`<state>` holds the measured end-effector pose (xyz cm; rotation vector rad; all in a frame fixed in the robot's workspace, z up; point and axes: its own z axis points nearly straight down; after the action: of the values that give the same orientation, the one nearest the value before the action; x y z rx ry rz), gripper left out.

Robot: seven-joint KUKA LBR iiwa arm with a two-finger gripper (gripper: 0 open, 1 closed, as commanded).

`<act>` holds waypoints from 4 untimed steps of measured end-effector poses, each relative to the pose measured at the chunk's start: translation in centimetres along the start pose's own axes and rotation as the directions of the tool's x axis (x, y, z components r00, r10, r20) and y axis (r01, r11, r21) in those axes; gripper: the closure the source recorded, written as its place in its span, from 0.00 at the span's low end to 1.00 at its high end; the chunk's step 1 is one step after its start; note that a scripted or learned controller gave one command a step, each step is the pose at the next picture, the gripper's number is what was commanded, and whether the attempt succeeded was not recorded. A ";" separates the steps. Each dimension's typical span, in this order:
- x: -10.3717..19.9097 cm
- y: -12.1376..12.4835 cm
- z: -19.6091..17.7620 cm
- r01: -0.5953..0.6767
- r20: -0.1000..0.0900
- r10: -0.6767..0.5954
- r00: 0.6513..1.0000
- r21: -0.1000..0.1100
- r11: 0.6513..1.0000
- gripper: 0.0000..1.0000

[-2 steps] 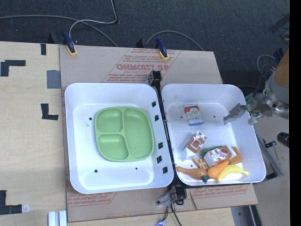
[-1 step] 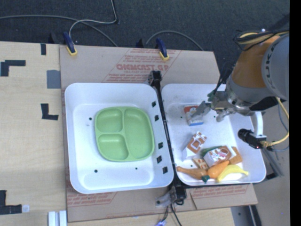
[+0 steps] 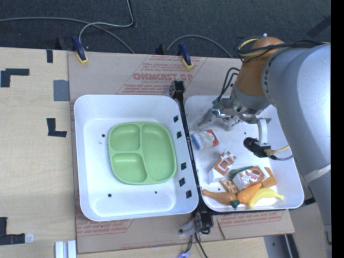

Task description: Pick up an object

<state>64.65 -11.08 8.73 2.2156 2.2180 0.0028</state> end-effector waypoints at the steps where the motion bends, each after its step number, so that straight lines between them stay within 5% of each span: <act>1: 0.9 -1.1 0.1 0.000 -0.001 0.000 1.000 0.004 1.000 0.00; 2: 1.2 2.2 0.2 0.001 -0.003 -0.001 1.000 0.004 1.000 0.00; 4: 0.4 -1.6 0.1 0.000 -0.001 0.000 1.000 0.004 1.000 0.00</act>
<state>63.00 -10.70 8.60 2.2183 2.2206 0.0001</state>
